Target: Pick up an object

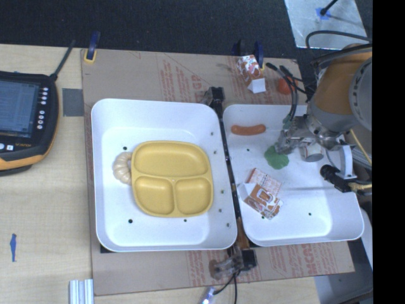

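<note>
In the left bin [107, 170] lies a yellow divided tray [171, 177] with three compartments, and a pale, lumpy object [121, 167] peeks out from under the tray's left edge, mostly covered by it. The right bin [316, 227] holds a reddish sausage [248, 130] near its upper wall, a small green object [276, 159] toward the middle, and a crumpled brown-and-white packet [262, 193] lying just below and to the left of the green piece. The gripper [286, 142] reaches in from the right and sits right over the green object, apparently touching its top; whether it is clenched on the piece or released cannot be told, since the metal parts blur together there. The arm's grey body is cut off at the right. On the counter beyond the bins stand a small patterned carton [249, 66] and an orange ball [284, 87], partly masked by cables. A handheld control pendant [24, 122] is cropped at the left edge.
</note>
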Available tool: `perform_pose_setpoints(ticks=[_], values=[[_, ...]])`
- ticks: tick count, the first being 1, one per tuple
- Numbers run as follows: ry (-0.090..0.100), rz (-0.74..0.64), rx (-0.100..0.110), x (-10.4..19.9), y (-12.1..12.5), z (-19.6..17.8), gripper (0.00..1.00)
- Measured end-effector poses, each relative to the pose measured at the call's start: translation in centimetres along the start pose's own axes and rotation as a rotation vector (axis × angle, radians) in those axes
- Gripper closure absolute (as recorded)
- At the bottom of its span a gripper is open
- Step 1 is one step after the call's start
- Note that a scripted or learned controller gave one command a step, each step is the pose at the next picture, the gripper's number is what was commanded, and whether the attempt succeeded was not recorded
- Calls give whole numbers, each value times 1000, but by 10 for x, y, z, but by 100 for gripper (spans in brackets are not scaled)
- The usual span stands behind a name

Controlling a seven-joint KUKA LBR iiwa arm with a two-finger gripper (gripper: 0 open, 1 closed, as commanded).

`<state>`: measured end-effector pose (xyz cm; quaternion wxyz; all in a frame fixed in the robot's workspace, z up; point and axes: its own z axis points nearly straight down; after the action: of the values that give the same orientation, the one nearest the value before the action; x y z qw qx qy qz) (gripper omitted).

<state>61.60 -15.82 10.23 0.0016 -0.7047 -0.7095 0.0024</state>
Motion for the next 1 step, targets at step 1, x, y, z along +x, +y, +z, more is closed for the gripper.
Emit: perform_pose_setpoints(ticks=[1], values=[[0,0,0,0,0,0,0]])
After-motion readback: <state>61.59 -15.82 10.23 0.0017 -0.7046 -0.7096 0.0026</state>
